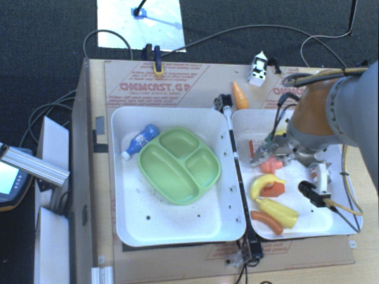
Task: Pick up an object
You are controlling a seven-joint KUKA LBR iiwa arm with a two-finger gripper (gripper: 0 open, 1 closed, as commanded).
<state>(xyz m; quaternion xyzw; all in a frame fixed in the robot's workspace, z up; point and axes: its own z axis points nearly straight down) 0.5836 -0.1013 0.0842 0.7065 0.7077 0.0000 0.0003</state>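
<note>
Two shallow white bins sit side by side on the bench [177,81], which is covered with a brown printed sheet. The left bin [127,218], in the middle of the frame, holds a green divided plate [179,165] lying flat, and a blue and white bottle [139,141] lying on its side just beside the plate's upper left edge.

The right bin [337,220], at the right of the frame, holds a cluster of toy foods. A pinkish-orange piece [271,165] lies near the bin's middle, a yellow banana [260,185] with a red piece [273,189] against it sits just below, then a yellow bottle-like object [278,212] and a reddish sausage [268,222] near the bin's lower edge.

The arm [331,114] reaches in from the right, its orange band above the wrist. The claw [260,154] is low over the right bin, just above the pinkish-orange piece, tips pointing toward the divider between the bins. How far the claw is open, and whether it has hold of anything, I cannot tell.

An orange carrot shape [240,96] and a small black and white figure [258,68] lie on the bench above the bins.
</note>
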